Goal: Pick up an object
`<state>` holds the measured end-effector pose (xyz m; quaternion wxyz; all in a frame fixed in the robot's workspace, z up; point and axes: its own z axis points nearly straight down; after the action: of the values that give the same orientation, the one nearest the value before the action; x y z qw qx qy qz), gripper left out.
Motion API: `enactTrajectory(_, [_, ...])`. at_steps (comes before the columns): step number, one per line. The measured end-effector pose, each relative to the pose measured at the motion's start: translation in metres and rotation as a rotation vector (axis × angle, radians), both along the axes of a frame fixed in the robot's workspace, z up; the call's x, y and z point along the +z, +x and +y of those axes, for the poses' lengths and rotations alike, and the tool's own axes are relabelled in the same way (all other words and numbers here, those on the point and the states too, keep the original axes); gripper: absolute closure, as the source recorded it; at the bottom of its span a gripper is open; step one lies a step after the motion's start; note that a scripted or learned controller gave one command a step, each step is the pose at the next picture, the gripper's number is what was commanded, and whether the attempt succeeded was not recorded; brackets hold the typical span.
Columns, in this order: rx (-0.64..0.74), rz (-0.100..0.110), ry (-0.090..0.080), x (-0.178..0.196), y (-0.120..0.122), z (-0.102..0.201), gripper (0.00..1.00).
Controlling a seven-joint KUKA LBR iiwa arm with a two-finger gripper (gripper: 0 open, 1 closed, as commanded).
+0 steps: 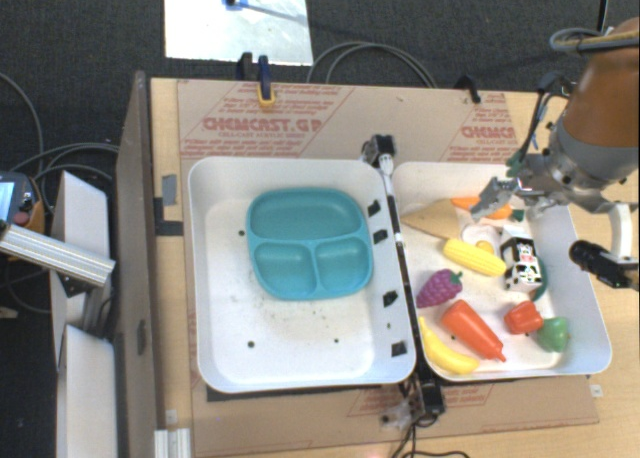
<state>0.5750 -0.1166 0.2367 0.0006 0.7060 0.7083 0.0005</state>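
Note:
The right bin [590, 346] holds several toy foods: a yellow corn cob [475, 257], purple grapes [440, 288], an orange carrot [472, 329], a yellow banana [447, 351], a red piece [522, 318], a green piece [553, 331], a black-and-white cow [521, 264], a tan wedge [435, 218] and a small orange piece [464, 203]. My gripper [512, 198] hangs over the bin's far side, just right of the small orange piece and above the cow. It looks open, with nothing between its fingers.
The left bin [220, 346] holds a teal divided plate [305, 244]. A black-clipped divider [395, 246] runs between the bins. Cables lie behind the bench, and a black part of the arm [600, 261] juts over the right bin's right rim.

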Motion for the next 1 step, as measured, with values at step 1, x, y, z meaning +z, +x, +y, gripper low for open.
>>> enactTrajectory(1, [0.005,-0.002,-0.001,-0.0679,0.0699,0.0018,0.0])
